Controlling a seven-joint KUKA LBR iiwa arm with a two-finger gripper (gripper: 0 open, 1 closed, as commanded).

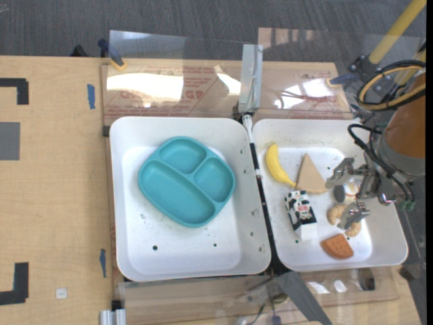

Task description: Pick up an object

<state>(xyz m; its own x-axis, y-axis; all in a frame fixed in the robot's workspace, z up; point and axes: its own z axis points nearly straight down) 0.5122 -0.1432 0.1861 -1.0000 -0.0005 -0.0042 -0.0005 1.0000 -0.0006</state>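
Camera view: the gripper (351,193) hangs spread open, grasping nothing, low over the right bin (389,252) at its 3 o'clock side, astride a small tan knobbly piece (336,214). This looks like the approach step; next it should descend and close. The piece is pale and lumpy, with an orange wedge (337,247) at its 6 o'clock.

- arm (406,137): grey body, fat orange band up by the wrist
- black cables looped on top
- gripper (351,193): two bare-metal silver fingers
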